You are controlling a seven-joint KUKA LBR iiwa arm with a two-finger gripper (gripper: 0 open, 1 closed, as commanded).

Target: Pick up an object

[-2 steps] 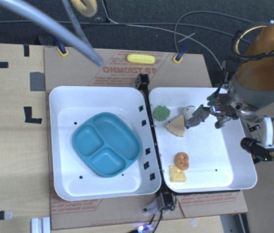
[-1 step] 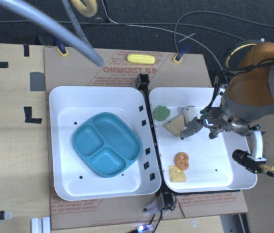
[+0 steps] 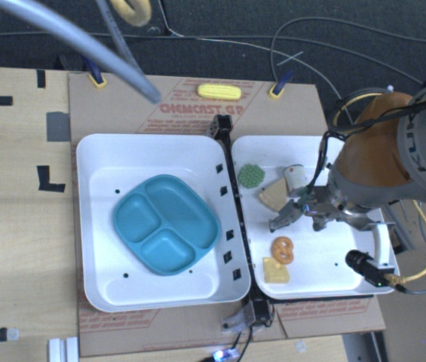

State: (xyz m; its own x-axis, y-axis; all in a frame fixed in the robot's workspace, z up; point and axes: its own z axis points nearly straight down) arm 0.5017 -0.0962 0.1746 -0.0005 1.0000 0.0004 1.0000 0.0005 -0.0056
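Note:
In the right bin lie a green round piece, a tan wedge, a pale cylinder, an orange pretzel and a yellow square slice. My gripper reaches in from the right, low over the middle of this bin, just right of the tan wedge and above the pretzel. It is open: one finger points down-left and the other sits near the wedge's right edge. Nothing shows between them.
The left bin holds a blue divided plate. A yellow corn cob lies on the cardboard behind the bins. Cables loop behind the right bin, and a black divider runs between the bins.

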